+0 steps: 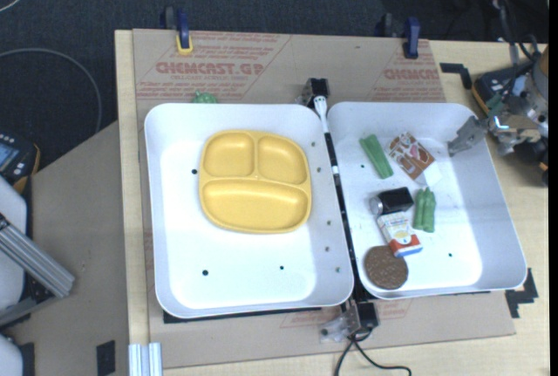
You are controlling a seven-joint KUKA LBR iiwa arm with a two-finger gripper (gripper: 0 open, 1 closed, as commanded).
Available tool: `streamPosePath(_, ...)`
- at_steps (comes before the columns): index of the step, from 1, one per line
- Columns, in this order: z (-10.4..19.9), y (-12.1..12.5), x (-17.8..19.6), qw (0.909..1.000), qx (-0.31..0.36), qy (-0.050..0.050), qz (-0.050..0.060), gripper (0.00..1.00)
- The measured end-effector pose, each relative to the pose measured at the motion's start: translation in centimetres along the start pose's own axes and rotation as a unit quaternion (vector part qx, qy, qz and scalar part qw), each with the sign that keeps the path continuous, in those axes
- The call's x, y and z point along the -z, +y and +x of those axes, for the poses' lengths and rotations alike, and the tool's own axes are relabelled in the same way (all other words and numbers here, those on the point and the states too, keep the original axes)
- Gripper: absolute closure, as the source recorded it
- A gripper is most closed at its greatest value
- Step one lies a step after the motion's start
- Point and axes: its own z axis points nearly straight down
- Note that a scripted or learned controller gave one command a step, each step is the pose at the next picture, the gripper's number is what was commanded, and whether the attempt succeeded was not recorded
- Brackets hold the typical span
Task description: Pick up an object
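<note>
The right white bin holds several small items. A green stick lies beside a red-brown packet. Below them a black block sits above a red and white carton, with a second green piece to their right. A brown round disc rests near the bin's front edge. My gripper hangs over the bin's upper right corner, right of the packet and apart from every item. Nothing shows in its grasp.
The left white bin carries a yellow divided plate. Blue clamps pin the brown board at the back. A small green scrap lies behind the left bin. Cables and a black fitting sit between the bins.
</note>
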Motion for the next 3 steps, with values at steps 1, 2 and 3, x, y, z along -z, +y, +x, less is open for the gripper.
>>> streamPosePath(1,2.8,6.4,-10.3,0.9999,-0.001,-0.003,-0.013,0.0)
streamPosePath(2,9.5,7.7,-12.3,1.0,-0.002,-0.001,0.0,0.0)
streamPosePath(3,9.8,7.9,-11.2,1.0,0.0,-0.001,-0.002,1.0)
